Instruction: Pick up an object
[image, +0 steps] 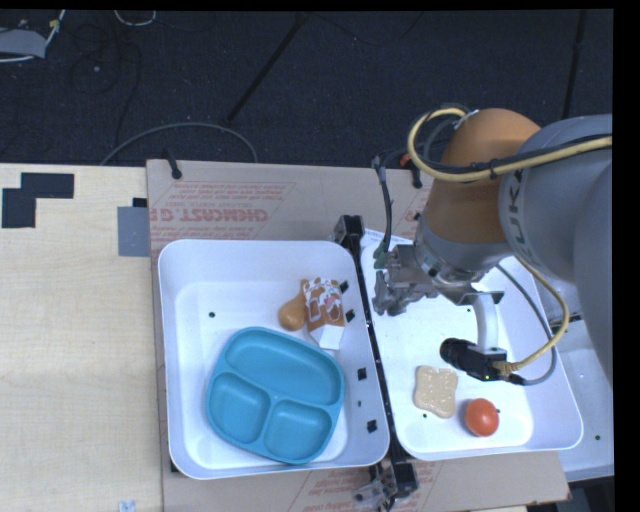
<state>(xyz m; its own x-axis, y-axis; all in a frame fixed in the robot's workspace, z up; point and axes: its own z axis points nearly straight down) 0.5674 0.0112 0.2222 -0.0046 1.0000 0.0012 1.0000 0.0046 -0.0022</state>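
While the left bin (185, 300) holds a blue divided plate (273, 395), a small orange toy (291, 314) and a patterned carton (324, 303) at its right wall, nothing is lifted yet. Over the right bin (560, 420), the gripper (398, 290) hangs near the dividing wall; whether it is open, I cannot tell. Judging by this, the approach step is under way: next, descend onto a target, perhaps the bread slice (435, 390) or tomato (481, 417) nearby.

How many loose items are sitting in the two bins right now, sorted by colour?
Blue: 1, the divided tray, left bin
Orange-brown: 1, a small rounded item, left bin
Brown-and-white: 1, the patterned block, left bin
Tan: 1, the bread slice, right bin
Red: 1, the tomato, right bin
Total: 5
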